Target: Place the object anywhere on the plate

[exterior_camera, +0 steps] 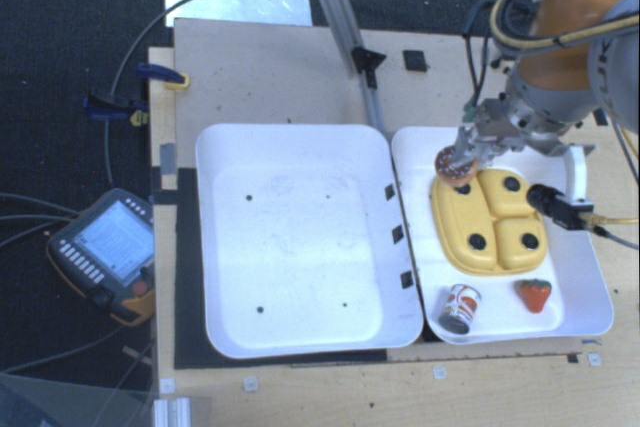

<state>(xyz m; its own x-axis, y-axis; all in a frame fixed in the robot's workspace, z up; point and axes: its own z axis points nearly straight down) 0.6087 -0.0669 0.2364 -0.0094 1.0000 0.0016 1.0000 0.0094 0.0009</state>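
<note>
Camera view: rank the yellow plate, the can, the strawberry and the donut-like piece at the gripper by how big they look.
1. Yellow plate, by far the largest.
2. Can, lying on its side.
3. Donut-like piece and strawberry look about alike; the gripper partly covers the piece, so I won't rank them.

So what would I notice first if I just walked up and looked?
Probably the yellow plate with its sections, lying in the right bin. At its top left corner the robot's gripper is right over a small pink and brown donut. Near the front of that bin lie a red strawberry and a small can on its side.
</note>
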